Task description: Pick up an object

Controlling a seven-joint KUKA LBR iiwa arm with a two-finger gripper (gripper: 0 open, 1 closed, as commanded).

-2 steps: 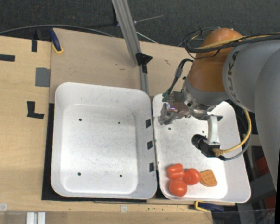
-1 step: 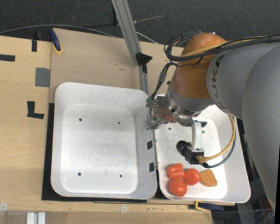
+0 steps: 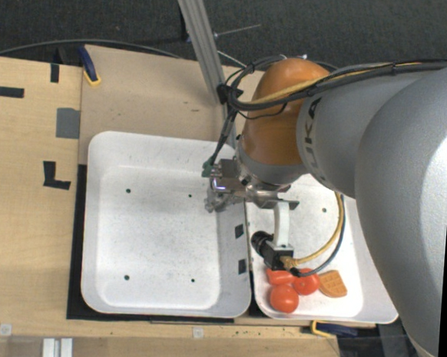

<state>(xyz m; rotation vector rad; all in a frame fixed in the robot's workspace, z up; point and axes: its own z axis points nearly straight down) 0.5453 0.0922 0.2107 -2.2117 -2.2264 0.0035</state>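
My pincer (image 3: 216, 202) hung over the far part of the rim shared by the two shallow white plastic bins, at the right edge of the left bin (image 3: 106, 203), and I could not tell whether it was spread or pressed together. Two small black marks (image 3: 240, 248) sat on that shared rim nearer the front, too small to read as writing. The things to pick lay well apart from my pincer, to its right and nearer, bunched in the near end of the right bin (image 3: 352, 303). A round, glossy red object (image 3: 283, 299) lay nearest the front wall. Two smaller red pieces (image 3: 279, 277) (image 3: 305, 284) sat just behind it, close together. A flat orange wedge with a pale speckled face (image 3: 333, 284) lay just to the right of them. A few tiny dark dots (image 3: 128, 191) marked the floor of the left bin. On the pale wooden bench (image 3: 19, 227) to the left lay angular strips of black tape (image 3: 52, 176) and a grey square patch (image 3: 68, 121), none bearing letters I could make out.
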